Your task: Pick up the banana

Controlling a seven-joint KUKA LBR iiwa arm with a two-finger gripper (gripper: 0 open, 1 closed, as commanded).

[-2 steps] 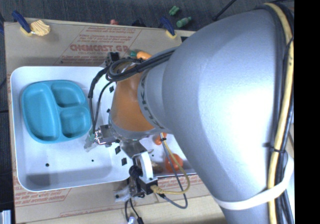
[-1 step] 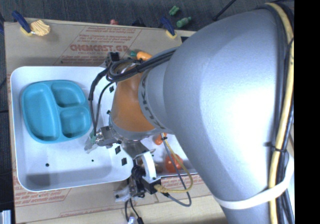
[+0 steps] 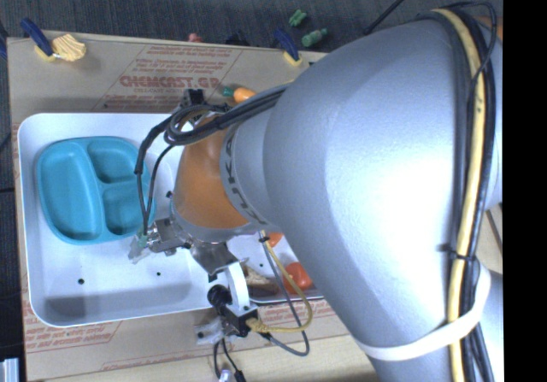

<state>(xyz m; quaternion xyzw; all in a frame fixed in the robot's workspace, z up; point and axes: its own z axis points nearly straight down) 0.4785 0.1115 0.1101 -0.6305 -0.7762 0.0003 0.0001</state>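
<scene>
Across white bin [image 3: 26,201], saw gripper [image 3: 144,240] low beside blue tray [image 3: 81,188], open-or-closed state untellable; judged banana light, soft, bruisable, best pinched gently mid-length.

Grey arm [image 3: 367,192] over bins, gripper [image 3: 149,239] low in left bin [image 3: 51,286], blue tray [image 3: 85,188] just beside it

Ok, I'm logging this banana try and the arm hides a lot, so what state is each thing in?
blue divided tray: lying flat in the left bin, right edge under the arm.
left bin: on the bench, holding the tray.
arm: reaching low over the bins.
orange object: partly covered by the arm, identity unclear.
</scene>
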